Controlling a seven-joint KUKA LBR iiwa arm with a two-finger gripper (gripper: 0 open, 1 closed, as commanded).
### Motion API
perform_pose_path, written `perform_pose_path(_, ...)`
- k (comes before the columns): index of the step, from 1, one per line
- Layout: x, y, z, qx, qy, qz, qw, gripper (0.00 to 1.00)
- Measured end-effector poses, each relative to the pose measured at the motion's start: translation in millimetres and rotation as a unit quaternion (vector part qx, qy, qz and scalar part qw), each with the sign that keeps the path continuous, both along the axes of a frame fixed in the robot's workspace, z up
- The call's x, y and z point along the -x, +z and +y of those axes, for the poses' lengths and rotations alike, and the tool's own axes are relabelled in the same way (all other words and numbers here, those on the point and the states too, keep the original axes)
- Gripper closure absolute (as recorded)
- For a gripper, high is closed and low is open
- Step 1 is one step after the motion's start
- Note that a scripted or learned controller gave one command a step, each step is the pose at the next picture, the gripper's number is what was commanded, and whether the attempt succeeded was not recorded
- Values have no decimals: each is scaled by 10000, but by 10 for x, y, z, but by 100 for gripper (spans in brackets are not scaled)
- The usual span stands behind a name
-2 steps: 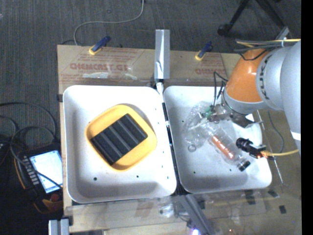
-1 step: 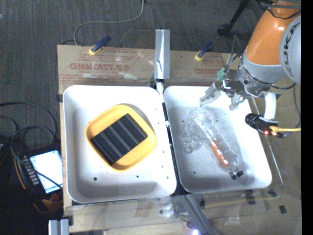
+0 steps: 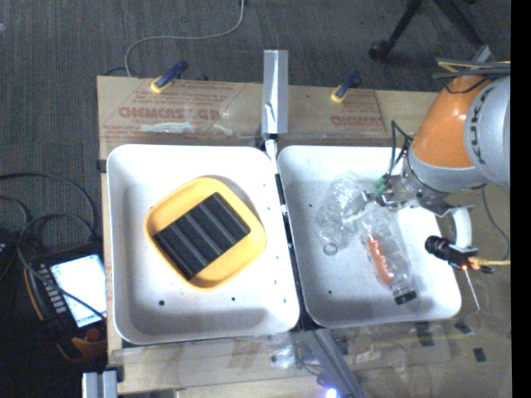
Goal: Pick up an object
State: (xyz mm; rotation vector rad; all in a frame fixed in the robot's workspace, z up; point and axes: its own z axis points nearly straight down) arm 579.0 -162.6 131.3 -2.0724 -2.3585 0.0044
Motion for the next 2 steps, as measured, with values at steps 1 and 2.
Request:
perform_pose_path(1,80,-294,169,83,2603,-188,9653,0)
perform_pose_path(2,-528,-365,133,-37,2548,37,9670,0)
